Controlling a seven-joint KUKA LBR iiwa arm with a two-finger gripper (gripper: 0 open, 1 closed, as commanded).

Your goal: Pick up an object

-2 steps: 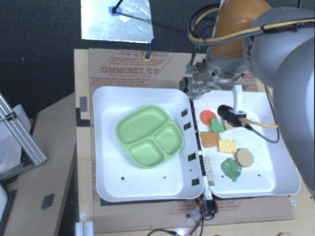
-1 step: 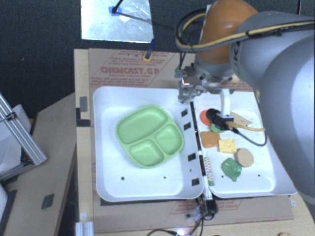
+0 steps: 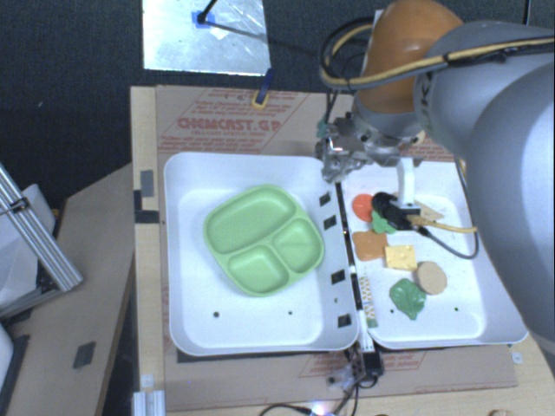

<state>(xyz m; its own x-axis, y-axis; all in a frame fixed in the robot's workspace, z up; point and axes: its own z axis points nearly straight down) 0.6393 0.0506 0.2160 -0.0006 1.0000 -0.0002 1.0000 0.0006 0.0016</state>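
Small toys (image 3: 397,250) clustered in the right bin (image 3: 468,319), right of centre: red, orange, yellow, tan, green pieces. Gripper (image 3: 334,167) just above, over the divider; fingers unclear. Green divided plate (image 3: 263,239) in the left bin (image 3: 186,258).

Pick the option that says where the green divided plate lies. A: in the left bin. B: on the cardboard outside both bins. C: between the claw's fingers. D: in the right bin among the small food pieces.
A: the green divided plate lies flat in the left bin, while the small food pieces sit in the right bin.
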